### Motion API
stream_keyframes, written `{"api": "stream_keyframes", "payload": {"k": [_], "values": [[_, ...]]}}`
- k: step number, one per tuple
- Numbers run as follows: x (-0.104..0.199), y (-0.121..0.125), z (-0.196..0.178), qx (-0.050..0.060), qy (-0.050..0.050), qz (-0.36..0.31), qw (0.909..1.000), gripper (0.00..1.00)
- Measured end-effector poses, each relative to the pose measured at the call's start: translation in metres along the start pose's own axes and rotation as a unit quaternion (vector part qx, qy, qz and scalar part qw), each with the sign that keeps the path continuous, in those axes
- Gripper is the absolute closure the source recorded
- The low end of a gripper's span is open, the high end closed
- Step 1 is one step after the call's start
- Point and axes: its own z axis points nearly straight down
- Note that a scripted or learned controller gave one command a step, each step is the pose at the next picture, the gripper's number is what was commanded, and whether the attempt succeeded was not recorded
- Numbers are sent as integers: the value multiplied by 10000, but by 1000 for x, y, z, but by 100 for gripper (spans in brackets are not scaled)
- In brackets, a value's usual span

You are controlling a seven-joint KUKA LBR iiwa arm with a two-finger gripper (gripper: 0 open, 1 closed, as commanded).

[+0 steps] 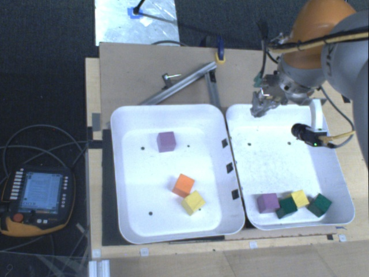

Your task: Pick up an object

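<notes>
The left bin (124, 154) holds a purple cube (166, 141), an orange cube (183, 184) and a yellow cube (194, 202) touching the orange one's lower corner. Along the front wall of the right bin (328, 166) lie a purple cube (267, 202), a dark green block (286, 207), a yellow cube (300, 198) and another green block (319, 204). My gripper (260, 106) hangs over the right bin's far left corner, well away from every cube. Nothing shows between its fingers.
A metal bar (179, 84) lies slantwise on the bench behind the left bin. A black camera unit (305, 133) with cable juts from the wrist over the right bin. A teach pendant (36, 196) rests on the floor at the left.
</notes>
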Motion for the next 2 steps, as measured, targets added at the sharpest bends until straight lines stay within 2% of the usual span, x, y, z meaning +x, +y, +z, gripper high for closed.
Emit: {"api": "stream_keyframes", "payload": {"k": [1, 2], "values": [[51, -10, 9, 16, 0, 2, 10000, 100], [104, -27, -4, 9, 5, -4, 10000, 100]]}}
